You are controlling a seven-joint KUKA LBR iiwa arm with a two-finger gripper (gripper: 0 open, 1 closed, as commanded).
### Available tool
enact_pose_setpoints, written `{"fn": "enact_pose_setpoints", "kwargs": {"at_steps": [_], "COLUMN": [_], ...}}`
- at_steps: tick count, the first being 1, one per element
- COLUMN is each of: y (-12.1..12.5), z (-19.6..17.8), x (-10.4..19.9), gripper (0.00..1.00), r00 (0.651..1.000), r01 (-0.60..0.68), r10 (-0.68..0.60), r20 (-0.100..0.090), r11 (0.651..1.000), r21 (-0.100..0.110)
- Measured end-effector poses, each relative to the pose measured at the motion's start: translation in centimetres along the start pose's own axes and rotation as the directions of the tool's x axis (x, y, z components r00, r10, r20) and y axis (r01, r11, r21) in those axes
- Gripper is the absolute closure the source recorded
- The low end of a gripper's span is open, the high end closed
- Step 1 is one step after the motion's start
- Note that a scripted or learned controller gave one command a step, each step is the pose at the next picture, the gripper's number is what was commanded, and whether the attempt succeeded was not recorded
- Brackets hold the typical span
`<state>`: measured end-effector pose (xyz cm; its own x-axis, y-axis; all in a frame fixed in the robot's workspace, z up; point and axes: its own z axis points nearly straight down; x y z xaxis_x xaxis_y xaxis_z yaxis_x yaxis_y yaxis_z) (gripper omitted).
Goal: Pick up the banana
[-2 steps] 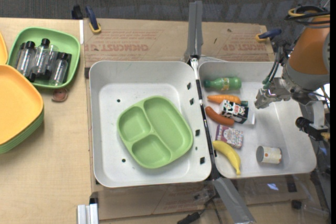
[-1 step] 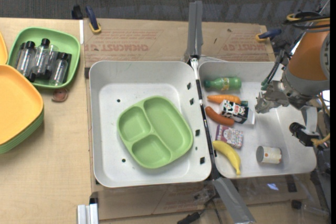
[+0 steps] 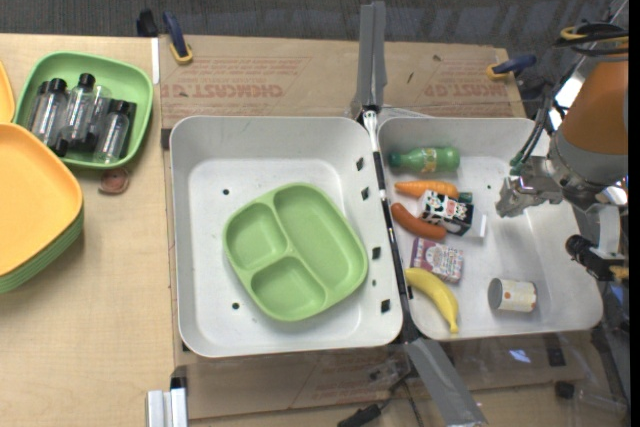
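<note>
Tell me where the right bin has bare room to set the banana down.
Right bin: bare floor between the cow-print carton and the tool, down to the paper cup. Crowded along the left wall: green bottle, carrot, sausage, pink packet, banana.

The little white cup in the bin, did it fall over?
Yes, it looks tipped. The white cup lies on its side on the right bin's floor, right of the banana. Nothing looks spilled around it.
</note>
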<state>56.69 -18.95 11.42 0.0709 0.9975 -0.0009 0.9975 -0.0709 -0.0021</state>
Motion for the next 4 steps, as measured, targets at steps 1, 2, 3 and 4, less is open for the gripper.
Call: {"fn": "enact_pose_setpoints", "kwargs": {"at_steps": [1,2,3,4], "y": [1.5,1.3,-2.6,-1.3], "z": [-2.7,-3.3,-1.9,-3.4], "x": [-0.2,1.3,-2.4,-2.2], "gripper": [1.00,1.00,1.00,1.00], "r00": [0.967,0.893,0.904,0.915], "r01": [-0.255,-0.451,-0.428,-0.403], "r10": [0.255,0.450,0.428,0.403], "r20": [0.001,0.001,0.000,0.000], "r11": [0.967,0.893,0.904,0.915], "r21": [0.000,0.001,0.002,0.000]}}
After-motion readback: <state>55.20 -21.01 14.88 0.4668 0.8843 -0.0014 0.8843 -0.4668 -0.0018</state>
